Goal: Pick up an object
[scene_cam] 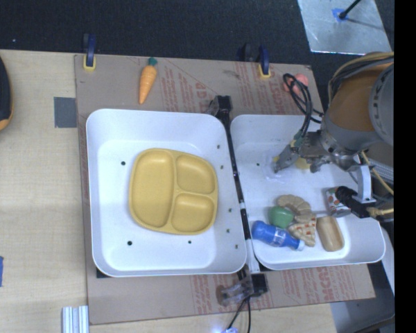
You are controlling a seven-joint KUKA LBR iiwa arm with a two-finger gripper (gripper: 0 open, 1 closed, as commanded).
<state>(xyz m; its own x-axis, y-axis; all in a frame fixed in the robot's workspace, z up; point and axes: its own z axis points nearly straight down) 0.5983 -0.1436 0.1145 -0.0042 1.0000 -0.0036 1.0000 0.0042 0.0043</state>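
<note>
Currently hand hovers over bare right bin floor, grip state unclear, toys clustered near, ungrasped.

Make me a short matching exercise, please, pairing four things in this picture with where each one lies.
Things:
1. yellow divided plate
2. toy carrot
3. blue bottle
4. gripper

Places:
A. on the brown board behind the bins
B. over the far part of the right bin
C. in the left bin
D. at the near edge of the right bin

Pairs: 1-C, 2-A, 3-D, 4-B
</note>
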